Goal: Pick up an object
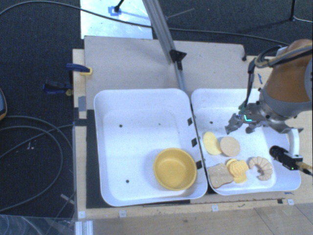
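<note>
1. Arm [288, 77] comes in from the right edge of the frame; its orange band sits at upper right, over the right bin's far-right side.
2. Gripper [234, 126] hangs over the upper middle of the right bin [215, 99], with a small green light just to its right on the wrist body.
3. Fingers: can't tell whether they are parted or clenched, they are too dark and small here. Nothing visible between them.
4. Right bin contents, all clustered in its lower half:
   - pale yellow disc [211, 143], lower left of the gripper, near the bin's left wall
   - tan round disc [230, 146], touching or slightly overlapping the yellow disc's right side
   - bread slice [220, 176], at the bottom left of the bin
   - ridged yellow piece [237, 169], just beside the bread's upper right, touching it
   - curled beige ridged item [260, 167], possibly a shrimp or pastry toy, to the right of the yellow piece and apart from it
5. Gripper sits above and clear of the tan disc, the nearest item, not touching it.
6. Left bin [122, 106]: yellow bowl [175, 168] upright in its lower right corner, close to the wall shared with the right bin.
7. Grey pole [161, 28] runs diagonally from top centre down to the gap between the bins.
8. Blue clamp [73, 68] with yellow tip at the bench's upper left edge.
</note>
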